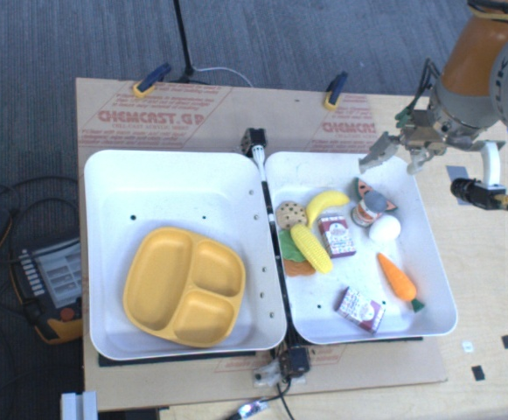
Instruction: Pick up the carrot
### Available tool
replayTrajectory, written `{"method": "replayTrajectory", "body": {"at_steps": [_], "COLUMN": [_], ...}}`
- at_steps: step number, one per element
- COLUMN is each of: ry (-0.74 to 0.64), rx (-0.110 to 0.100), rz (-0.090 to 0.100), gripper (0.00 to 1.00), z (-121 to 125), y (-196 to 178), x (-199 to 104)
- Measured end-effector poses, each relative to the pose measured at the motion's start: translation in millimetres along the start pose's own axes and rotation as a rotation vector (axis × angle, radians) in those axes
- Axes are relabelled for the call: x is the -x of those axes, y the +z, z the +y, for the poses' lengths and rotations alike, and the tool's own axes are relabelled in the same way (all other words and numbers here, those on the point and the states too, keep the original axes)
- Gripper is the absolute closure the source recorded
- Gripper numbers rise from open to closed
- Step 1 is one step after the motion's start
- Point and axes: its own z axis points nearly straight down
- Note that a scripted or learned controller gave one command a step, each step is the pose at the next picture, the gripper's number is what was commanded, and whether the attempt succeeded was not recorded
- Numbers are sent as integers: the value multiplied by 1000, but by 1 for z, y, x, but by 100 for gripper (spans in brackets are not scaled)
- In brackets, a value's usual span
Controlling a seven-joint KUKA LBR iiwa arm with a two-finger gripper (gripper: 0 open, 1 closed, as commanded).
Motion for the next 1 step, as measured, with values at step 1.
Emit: {"method": "replayTrajectory", "body": {"at_steps": [1], "ry": [-248], "rx": [-1], "rz": [-2], "gripper": [0], "z": [-45], "y": [12], "x": [32]}}
